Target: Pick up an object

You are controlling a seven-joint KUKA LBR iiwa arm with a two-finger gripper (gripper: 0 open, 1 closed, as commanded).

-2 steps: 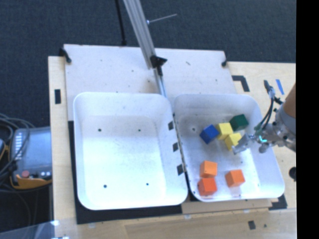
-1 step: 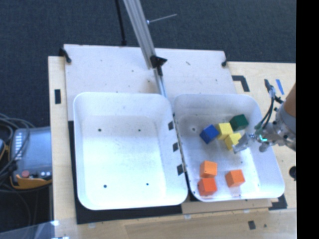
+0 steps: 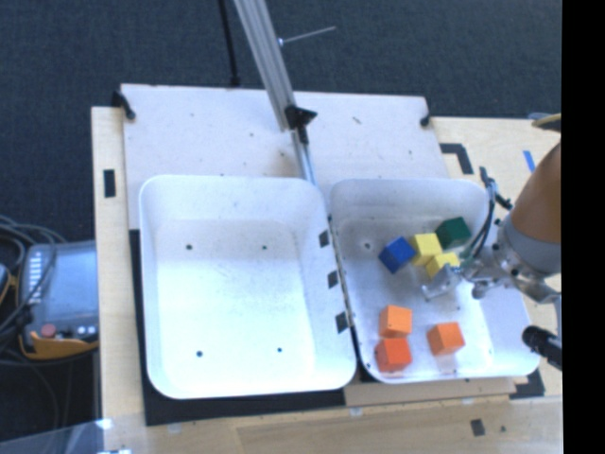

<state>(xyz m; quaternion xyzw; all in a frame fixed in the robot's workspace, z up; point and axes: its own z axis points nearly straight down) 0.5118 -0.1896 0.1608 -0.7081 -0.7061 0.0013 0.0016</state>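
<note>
Nearest you, three orange blocks sit at the front of the right bin (image 3: 345, 216): one (image 3: 393, 354) by the dividing wall, one (image 3: 397, 321) just behind it and nearly touching, and one (image 3: 445, 338) off to the right. Any of these would be an easy pick, but the gripper (image 3: 452, 277) is not over them.

Further in, the gripper sits low at the edge of a tight cluster, with a yellow block (image 3: 438, 264) right at its tip. You cannot tell from here whether it is open or closed, and nothing shows plainly held in it.

That crowding is your main risk. Behind the first yellow block sits a second yellow block (image 3: 426, 245), a blue block (image 3: 397, 253) to its left, and a green block (image 3: 454, 230) at the back, all touching or nearly so. A closing grip may wedge between two blocks, push the yellow one aside, or catch only a corner that slips on the lift.

The left bin (image 3: 161, 253) is well apart and plays no part.
</note>
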